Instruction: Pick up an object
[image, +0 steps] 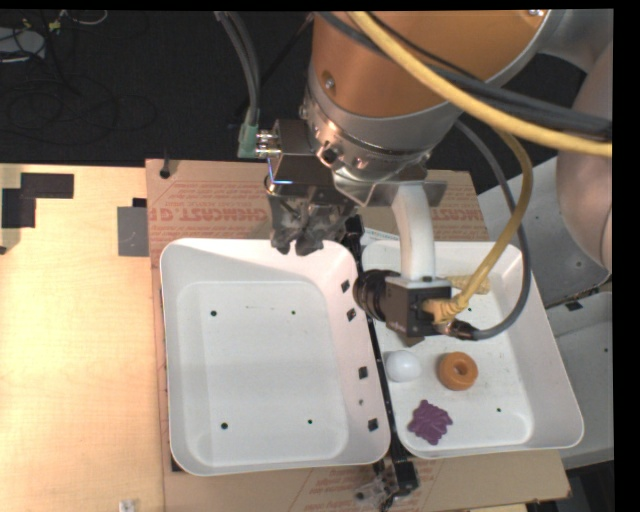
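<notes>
The pincer (305, 232) hangs at the far edge of the left bin (190, 300), near that bin's far right corner, dark and bunched under the grey wrist; whether it is released or clenched I cannot tell from this angle, and nothing shows in its grip. All the things worth picking lie the other way, in the right bin (545, 390), toward its near edge and across the shared rim from the pincer. Nearest the rim is a white ball (404, 366), just beside the right bin's left wall. Further right sits a tan ring (459, 371), lying flat, with no long axis to speak of. Toward the near edge, between those two, is a purple lump (431, 421), somewhat longer than wide and possibly lying at a slant, though its outline is too soft to be sure. That makes three objects, one of each kind, and two bins on the surface (70, 330). Any pick, I judge, means crossing rightward over the rim and coming toward the near edge.
</notes>
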